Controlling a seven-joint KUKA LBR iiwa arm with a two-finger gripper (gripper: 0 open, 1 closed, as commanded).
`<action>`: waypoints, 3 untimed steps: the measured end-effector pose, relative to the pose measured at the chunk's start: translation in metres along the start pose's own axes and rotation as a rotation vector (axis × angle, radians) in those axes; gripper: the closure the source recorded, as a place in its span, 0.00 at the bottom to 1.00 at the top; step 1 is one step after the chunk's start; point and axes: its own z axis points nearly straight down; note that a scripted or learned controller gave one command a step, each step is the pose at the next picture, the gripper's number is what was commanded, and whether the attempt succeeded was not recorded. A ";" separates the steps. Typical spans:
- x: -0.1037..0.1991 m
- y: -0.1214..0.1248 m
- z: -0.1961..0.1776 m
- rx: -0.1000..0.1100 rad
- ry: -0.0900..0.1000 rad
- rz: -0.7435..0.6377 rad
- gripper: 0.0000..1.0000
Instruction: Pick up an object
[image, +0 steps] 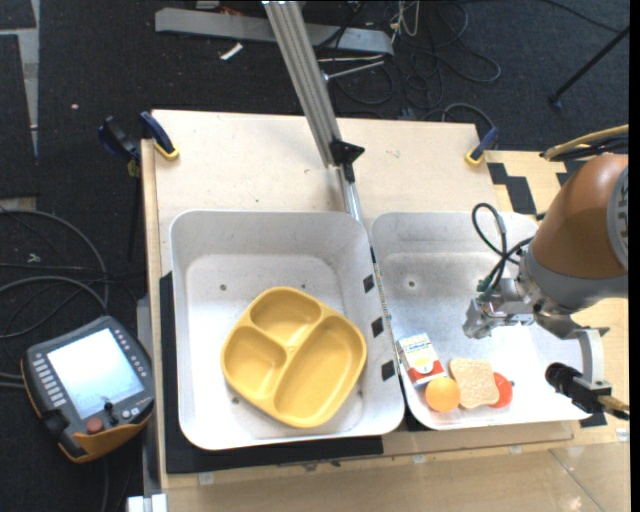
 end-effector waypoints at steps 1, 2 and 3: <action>-0.006 -0.001 -0.044 0.000 0.000 0.001 1.00; -0.006 0.001 -0.062 0.002 0.000 0.000 1.00; 0.046 0.011 -0.057 0.006 0.003 -0.005 1.00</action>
